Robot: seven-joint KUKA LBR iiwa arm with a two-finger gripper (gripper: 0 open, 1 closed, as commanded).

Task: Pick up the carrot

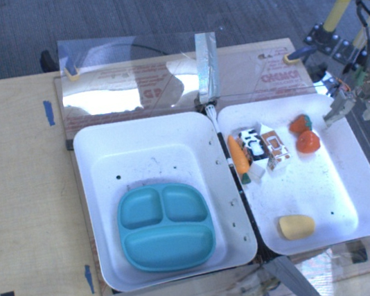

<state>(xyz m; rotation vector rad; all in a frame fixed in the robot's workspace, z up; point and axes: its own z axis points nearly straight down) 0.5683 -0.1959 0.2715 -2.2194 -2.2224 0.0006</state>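
The wooden bench (pixel 19 206) bears two white bins (pixel 101 193) (pixel 357 171) side by side.

Left bin (pixel 94 152): holds a teal divided plate (pixel 165 226) toward the near side.
Right bin (pixel 357 171): carrot (pixel 239 155) lying along the left wall, green end nearest.
Beside carrot: small printed packets (pixel 263 147), touching or nearly so.
Further right: two red-orange pieces (pixel 304 135), close together.
Near edge: yellow block (pixel 296 226), well apart.
Gripper (pixel 346 101): over the right bin's far right rim, nothing seen held.

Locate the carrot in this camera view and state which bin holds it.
The carrot lies in the right bin, against its left wall near the divider, just left of a small black-and-white box and far from the yellow block.
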